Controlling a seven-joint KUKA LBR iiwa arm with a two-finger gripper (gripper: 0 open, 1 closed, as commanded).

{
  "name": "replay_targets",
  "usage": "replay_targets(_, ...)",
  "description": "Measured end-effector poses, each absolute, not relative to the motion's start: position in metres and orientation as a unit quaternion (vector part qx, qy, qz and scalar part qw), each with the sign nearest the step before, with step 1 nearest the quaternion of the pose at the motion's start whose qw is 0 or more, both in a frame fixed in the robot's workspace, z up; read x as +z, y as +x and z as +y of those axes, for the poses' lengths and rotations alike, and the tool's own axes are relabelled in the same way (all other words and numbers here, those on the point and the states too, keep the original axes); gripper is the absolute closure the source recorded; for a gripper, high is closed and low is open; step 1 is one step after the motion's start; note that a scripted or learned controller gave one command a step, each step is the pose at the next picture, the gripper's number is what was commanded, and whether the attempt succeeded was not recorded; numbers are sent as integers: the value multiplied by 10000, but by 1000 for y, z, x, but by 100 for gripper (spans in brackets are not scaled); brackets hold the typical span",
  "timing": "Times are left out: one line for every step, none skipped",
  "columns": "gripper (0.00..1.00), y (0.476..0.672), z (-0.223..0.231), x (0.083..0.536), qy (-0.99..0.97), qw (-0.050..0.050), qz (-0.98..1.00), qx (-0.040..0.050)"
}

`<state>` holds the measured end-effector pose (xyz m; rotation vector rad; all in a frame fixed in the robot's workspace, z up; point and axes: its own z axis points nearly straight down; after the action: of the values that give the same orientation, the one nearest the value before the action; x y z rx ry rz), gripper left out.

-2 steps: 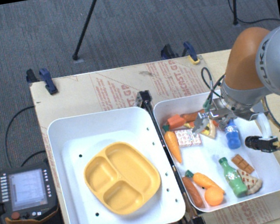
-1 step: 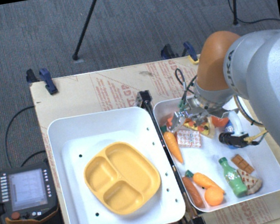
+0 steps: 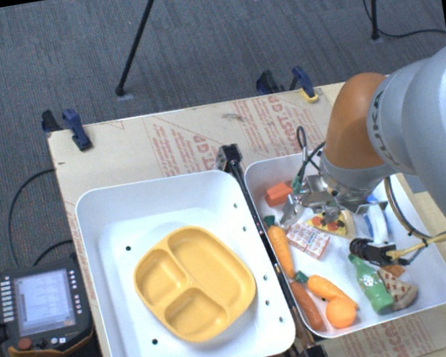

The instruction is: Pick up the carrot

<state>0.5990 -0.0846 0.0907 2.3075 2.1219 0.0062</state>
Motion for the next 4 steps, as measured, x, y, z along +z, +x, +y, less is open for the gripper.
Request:
replay_targets(0, 580, -145, 91, 6817, 21, 7317, 15)
replay_targets(100, 580, -147, 101, 6836, 39, 7298, 14)
replay_targets(100, 539, -90, 138, 7267, -17, 6870, -4)
replay_targets(0, 539, -91, 138, 7272, -16, 6864, -4)
